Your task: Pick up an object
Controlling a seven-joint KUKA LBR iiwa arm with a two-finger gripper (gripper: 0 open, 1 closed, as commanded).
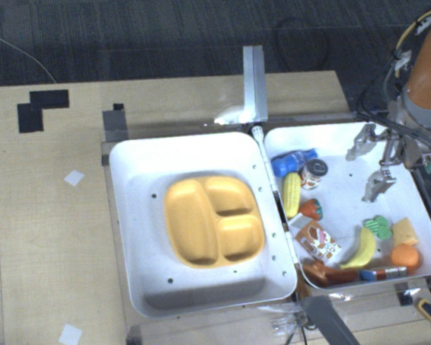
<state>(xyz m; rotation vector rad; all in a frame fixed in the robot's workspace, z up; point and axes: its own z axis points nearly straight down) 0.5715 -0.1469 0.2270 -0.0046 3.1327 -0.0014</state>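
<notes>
Camera view: curved yellow banana (362,248), lying flat.

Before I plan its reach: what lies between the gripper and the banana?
In the camera view, bare white bin floor separates the open gripper from the banana.

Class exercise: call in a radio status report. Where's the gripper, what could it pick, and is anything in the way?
Gripper open, above right bin, holding nothing. Banana nearest below. Corn far side. Nothing in the way.
</notes>
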